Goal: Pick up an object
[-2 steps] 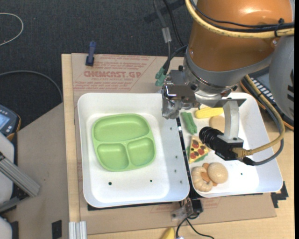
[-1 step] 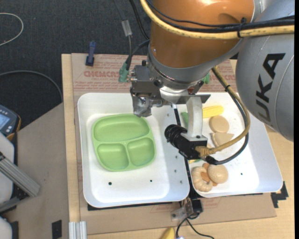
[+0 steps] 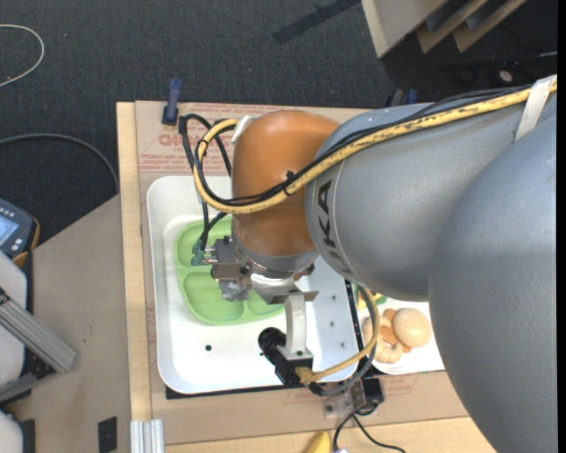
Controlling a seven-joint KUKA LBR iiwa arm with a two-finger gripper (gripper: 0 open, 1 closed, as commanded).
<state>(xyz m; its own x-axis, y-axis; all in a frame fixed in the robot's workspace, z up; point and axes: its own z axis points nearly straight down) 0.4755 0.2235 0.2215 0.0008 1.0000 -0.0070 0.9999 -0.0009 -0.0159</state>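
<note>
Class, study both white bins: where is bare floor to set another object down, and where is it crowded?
Left bin: bare floor along the near edge below the green piece, and a strip between it and the bin's right wall. The arm crowds the middle. Tan round objects fill the visible corner of the right bin.

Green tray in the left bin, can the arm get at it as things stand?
Probably yes: the arm hangs right over the green tray, and nothing shows lying on its visible part.

Dark carpet [image 3: 80,106] surrounds the tan bench [image 3: 133,265]. Left of the bench: 1 aluminium rail [image 3: 35,341]. Beyond the bench: pale wooden furniture [image 3: 416,22].
</note>
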